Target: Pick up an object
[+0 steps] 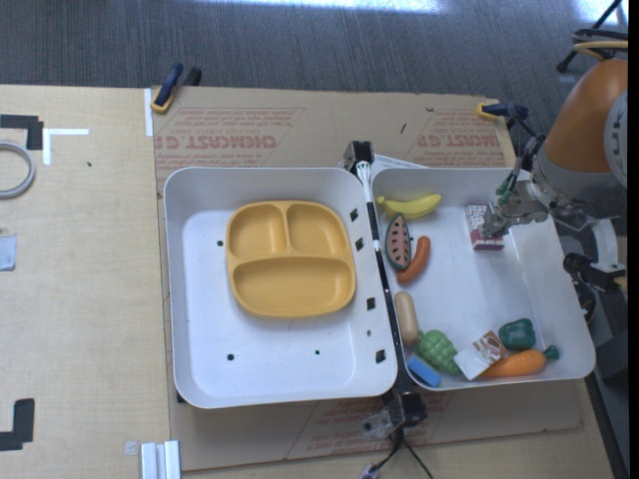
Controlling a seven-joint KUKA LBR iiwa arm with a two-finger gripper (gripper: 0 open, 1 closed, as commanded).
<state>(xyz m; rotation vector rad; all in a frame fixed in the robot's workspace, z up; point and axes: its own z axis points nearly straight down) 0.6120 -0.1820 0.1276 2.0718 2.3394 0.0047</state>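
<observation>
Near edge of right bin (574, 297): carrot (517, 364), green pepper (516, 333), broccoli (436, 349), blue piece (423, 372) crowded in the near corners. Mid, along the dividing wall: sausage (413, 258), melon slice (398, 242). Far edge: banana (411, 205). Tool (491, 230) low by far right side (over a small pinkish item, grip state cannot tell). Best to target the banana, isolated, and descend straight, centred.

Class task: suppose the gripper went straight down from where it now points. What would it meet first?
Probably bare floor of the right bin. The gripper hangs over its upper right part, well clear of the banana; depth is hard to judge.
</observation>
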